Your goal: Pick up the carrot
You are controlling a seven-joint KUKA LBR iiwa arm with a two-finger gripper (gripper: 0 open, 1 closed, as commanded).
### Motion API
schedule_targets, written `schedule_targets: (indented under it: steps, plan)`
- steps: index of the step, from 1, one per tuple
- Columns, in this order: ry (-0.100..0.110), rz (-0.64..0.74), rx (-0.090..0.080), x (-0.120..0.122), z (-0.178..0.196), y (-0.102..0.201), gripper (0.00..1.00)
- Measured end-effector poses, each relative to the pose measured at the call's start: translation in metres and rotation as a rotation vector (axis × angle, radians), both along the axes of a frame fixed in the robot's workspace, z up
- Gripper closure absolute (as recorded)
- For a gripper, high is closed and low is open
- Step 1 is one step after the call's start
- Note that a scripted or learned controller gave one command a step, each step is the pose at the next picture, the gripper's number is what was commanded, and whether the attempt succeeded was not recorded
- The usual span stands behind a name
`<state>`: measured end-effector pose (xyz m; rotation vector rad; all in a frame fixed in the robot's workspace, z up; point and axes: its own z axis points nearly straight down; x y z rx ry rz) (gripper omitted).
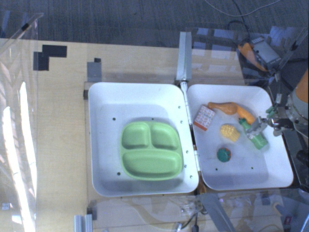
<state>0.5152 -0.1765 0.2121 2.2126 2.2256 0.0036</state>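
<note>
The carrot [245,114], a short bright orange piece, lies in the back right part of the right bin [241,175]. Its left end touches a longer tan-orange food piece [223,108]. The gripper [267,122] comes in over the bin's right rim, just right of and slightly nearer than the carrot, close above the top of a green bottle [257,138]. Nothing orange shows at the gripper's tip.
The right bin also holds a yellow corn cob [230,132], a teal and red ball [223,154] and a red and white box [204,117] by the left wall. A green divided plate [151,150] sits in the left bin [104,129].
</note>
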Motion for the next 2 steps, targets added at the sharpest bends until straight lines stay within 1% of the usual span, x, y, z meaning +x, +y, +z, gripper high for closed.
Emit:
schedule_targets:
  steps: [1,2]
  plan:
    - [-0.011,-0.022,-0.001,0.046,-0.122,0.041,0.00]
    - [-0.016,-0.022,0.000,0.048,-0.111,0.042,1.00]
